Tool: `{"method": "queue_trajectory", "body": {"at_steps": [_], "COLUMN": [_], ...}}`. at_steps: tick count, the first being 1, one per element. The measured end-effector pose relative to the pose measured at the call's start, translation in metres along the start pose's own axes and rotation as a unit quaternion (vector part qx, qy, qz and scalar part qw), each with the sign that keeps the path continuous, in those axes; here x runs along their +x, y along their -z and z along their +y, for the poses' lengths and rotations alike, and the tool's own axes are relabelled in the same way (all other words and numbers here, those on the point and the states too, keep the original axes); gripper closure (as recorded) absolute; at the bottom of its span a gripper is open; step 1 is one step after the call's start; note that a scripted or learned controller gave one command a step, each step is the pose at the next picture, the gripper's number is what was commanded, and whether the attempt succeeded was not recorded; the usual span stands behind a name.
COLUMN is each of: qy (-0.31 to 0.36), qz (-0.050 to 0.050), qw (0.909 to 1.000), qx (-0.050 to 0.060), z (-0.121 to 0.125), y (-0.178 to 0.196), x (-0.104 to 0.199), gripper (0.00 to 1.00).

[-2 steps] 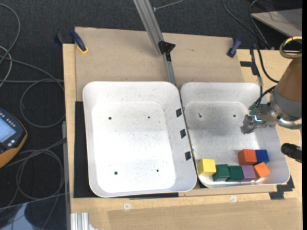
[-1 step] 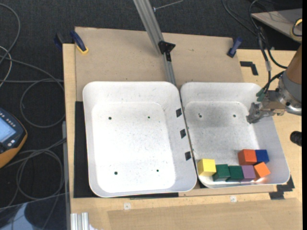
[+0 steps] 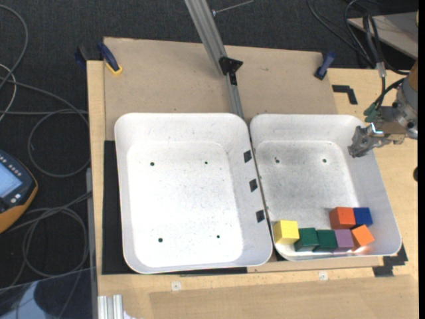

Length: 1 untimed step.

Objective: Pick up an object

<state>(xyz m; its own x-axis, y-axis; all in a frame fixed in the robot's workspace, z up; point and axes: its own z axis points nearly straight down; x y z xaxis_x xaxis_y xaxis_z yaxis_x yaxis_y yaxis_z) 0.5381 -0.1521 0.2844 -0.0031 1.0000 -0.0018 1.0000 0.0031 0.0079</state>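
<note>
- Dark carpet with black cables lies around a light wooden bench [image 3: 172,72] that holds two shallow white plastic bins side by side.
- Left bin [image 3: 129,198] sits at frame centre-left; right bin [image 3: 299,145] sits at centre-right.
- Seven small blocks huddle in the right bin's lower right corner: one yellow block [image 3: 287,230], two green blocks [image 3: 316,238], one purple block [image 3: 344,238], two orange blocks [image 3: 343,216], one blue block [image 3: 362,214].
- They are cube-like, with no clear long side.
- Grey gripper [image 3: 359,145] hangs over the right bin's upper right rim, well apart from the blocks. I cannot tell how it is set.
</note>
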Motion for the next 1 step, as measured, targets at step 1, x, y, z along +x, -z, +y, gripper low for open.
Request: {"method": "queue_trajectory", "body": {"at_steps": [1], "qy": [0.000], "qz": [0.000], "qw": [1.0000], "qx": [0.002], "z": [0.0010], "y": [0.0140], "x": [0.0001], "gripper": [1.00]}}
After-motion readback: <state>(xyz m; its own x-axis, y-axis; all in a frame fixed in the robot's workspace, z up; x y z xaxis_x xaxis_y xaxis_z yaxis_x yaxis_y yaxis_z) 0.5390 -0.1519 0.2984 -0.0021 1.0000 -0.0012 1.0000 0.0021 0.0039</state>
